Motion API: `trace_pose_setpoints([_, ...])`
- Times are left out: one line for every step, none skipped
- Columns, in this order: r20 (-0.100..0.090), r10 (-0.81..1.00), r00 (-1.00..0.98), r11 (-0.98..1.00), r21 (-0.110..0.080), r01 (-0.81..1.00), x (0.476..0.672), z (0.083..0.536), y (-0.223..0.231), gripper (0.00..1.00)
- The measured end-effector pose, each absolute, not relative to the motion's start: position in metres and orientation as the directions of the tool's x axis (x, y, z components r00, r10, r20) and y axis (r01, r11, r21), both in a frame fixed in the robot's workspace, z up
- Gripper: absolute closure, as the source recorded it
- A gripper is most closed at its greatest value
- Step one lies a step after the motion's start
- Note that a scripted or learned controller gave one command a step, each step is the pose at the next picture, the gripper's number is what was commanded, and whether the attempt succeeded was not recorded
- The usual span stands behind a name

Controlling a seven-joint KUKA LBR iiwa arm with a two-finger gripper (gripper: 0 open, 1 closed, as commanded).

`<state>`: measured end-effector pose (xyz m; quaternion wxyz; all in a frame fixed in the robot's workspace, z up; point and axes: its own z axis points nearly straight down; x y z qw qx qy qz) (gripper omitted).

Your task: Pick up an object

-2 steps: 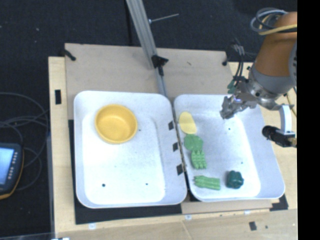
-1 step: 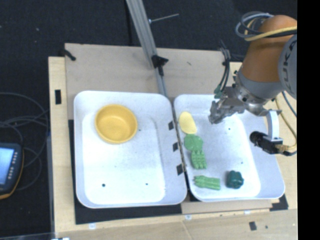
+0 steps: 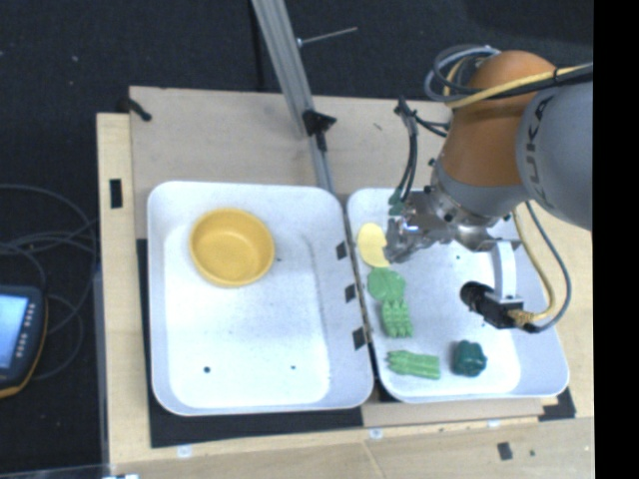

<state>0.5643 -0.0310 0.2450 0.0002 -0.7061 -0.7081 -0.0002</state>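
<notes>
Left bin (image 3: 240,367) holds a yellow bowl (image 3: 233,247), well left of the divider. Right bin (image 3: 539,367): a pale yellow piece (image 3: 371,243) against the divider, green lumpy toy (image 3: 386,285) just below it, green brick (image 3: 397,318), green ridged piece (image 3: 413,364), dark teal object (image 3: 468,358). Gripper (image 3: 397,239) sits right beside the yellow piece; its opening, can't tell. Part of "KUKA" reads on the arm (image 3: 529,148).

Tan bench (image 3: 220,138) on dark floor (image 3: 100,28)
</notes>
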Motion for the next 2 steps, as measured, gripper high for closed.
trace_pose_setpoints([0.001,1.0,-0.004,0.004,0.001,1.0,0.547,0.254,0.017,1.0])
trace_pose_setpoints([0.0,1.0,-0.003,0.003,0.0,1.0,0.526,0.241,0.059,1.0])
